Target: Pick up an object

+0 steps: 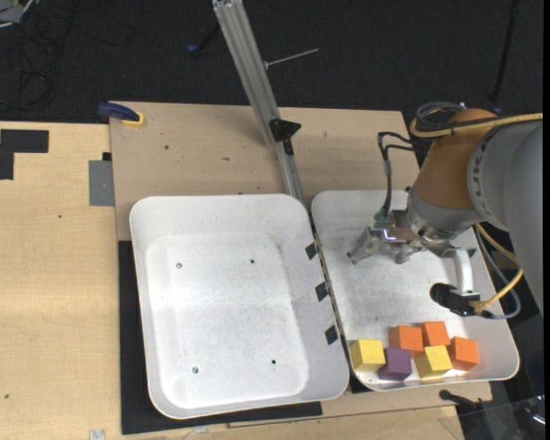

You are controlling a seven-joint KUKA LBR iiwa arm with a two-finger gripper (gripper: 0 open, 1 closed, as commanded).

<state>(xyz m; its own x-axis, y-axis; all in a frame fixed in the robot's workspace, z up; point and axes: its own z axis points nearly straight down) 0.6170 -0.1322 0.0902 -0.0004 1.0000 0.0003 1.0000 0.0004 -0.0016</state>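
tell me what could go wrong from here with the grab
The blocks are packed tight in the right bin's near corner, touching each other and close to the rim, so fingers may find no gap or nudge neighbours. The gripper sits well up the bin from them, over bare floor; closing here would likely catch nothing.

A pale wooden bench [202, 149] carries two white bins — one [156, 223] at centre, another [335, 209] lower right. A blue-and-yellow clamp [120, 113] sits at its upper left edge.
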